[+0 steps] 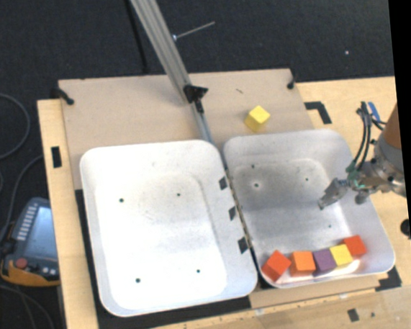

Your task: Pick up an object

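Along the front wall of the right bin point(287, 188) lies a row of small blocks: an orange-red block point(276, 264), an orange block point(303, 261), a purple block point(323, 260), a yellow block point(341, 255) and a red block point(355, 246). My gripper point(346, 193) hangs over the right side of this bin, above and behind the row, and is apart from every block. It stands open with nothing between its fingers. The arm's orange band shows at the right edge.
The left bin point(153, 223) lies beside the right one. A lone yellow cube point(257, 117) sits on the bench behind the right bin, outside both bins. A slanted metal rail point(165, 48) rises at the back. A control pendant point(32, 242) and cables lie off the bench's left side.
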### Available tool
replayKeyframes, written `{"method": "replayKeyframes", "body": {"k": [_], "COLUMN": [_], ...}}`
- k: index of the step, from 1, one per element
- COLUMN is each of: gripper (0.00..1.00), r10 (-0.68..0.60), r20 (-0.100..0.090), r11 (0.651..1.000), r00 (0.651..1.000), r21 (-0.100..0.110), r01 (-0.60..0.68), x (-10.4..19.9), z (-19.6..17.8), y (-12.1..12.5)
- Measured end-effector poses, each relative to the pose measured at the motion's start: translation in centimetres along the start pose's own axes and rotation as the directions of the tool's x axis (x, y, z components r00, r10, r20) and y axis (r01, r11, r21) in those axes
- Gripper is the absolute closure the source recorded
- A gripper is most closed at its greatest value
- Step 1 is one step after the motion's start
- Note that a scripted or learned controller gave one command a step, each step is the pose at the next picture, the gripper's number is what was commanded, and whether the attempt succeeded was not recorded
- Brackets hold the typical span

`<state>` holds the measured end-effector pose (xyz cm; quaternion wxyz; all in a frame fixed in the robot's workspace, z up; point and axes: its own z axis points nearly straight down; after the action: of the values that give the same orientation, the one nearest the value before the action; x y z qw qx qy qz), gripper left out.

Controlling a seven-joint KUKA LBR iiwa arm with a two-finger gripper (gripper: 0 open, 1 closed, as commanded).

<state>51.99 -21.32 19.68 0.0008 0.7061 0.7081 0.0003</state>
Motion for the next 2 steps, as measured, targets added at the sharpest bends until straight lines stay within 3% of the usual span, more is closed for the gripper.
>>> {"method": "replayKeyframes", "body": {"k": [1, 2], "gripper": [0.0, 0.0], "r10": [-0.007, -0.006], "r20": [-0.004, -0.003], "r11": [1.0, 1.0], "r00": [1.0, 1.0], "r21": [0.004, -0.003], "r01": [0.007, 0.006], "x": [8.6, 15.8], "z": [4.6, -0.2], "y": [1.9, 0.0]}}
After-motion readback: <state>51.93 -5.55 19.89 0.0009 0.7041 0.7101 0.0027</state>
